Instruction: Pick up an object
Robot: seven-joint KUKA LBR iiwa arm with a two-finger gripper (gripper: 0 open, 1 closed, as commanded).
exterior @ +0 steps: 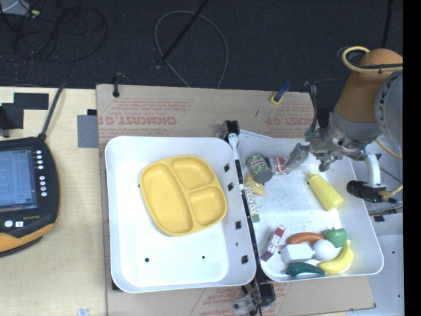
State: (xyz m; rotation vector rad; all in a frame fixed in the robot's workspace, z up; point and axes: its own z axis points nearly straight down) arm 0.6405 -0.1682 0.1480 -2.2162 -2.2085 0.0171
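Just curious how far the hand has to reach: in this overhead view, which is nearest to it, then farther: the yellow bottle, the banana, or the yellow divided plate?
From the hand:
1. Yellow bottle, just below it in the right bin.
2. Banana, at the right bin's near corner.
3. Yellow divided plate, across in the left bin.

Robot lab: teach pendant (23, 193), floor cables (191, 35).

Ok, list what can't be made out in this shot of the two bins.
- Gripper: too small and dark in the camera view to tell open from shut.
- Heap of toy food in the right bin: pieces overlap, so the lower ones are partly hidden.
- Handheld pendant: cut off by the left edge, screen text too small to read.
- Small can: label blurred, unreadable.
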